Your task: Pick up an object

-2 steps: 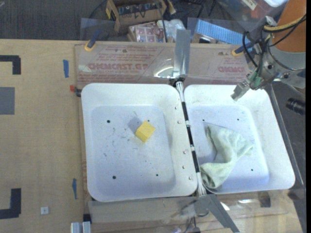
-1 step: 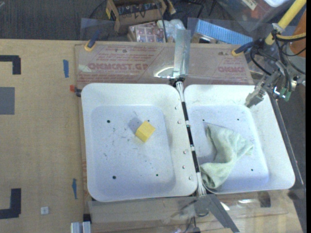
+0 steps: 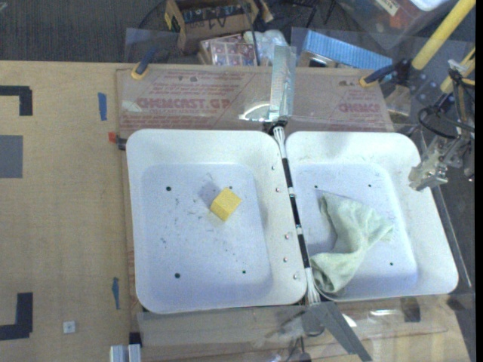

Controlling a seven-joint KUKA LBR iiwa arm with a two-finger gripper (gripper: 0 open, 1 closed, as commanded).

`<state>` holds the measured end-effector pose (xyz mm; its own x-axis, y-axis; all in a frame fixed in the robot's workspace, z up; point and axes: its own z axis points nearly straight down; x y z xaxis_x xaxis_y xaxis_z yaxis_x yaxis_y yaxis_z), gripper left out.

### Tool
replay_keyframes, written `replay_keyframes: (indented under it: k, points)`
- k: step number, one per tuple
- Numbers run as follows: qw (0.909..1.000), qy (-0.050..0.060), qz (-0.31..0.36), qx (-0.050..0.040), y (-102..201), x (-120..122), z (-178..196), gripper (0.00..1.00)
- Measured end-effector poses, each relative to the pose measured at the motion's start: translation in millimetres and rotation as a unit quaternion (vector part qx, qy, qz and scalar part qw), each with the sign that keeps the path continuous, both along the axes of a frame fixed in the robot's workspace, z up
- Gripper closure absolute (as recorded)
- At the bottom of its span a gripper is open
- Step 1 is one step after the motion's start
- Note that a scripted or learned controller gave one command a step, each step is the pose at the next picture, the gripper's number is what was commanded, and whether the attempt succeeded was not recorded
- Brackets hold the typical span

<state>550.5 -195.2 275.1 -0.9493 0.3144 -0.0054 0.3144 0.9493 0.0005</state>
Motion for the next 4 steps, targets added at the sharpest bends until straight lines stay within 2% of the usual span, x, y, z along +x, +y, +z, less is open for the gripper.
replay_keyframes:
  k: [1, 2, 3, 4]
  points:
    - [0.9748, -0.002, 0.223, -0.0024, -29, -40, 64, 1.0]
    - [0.9356, -0.002, 0.353, -0.0034, -29, -63, 87, 1.0]
    - [0.8811, 0.0, 0.473, -0.002, -28, -60, 74, 1.0]
    - [0.7601, -0.001, 0.65, -0.0044, -28, -26, 80, 1.0]
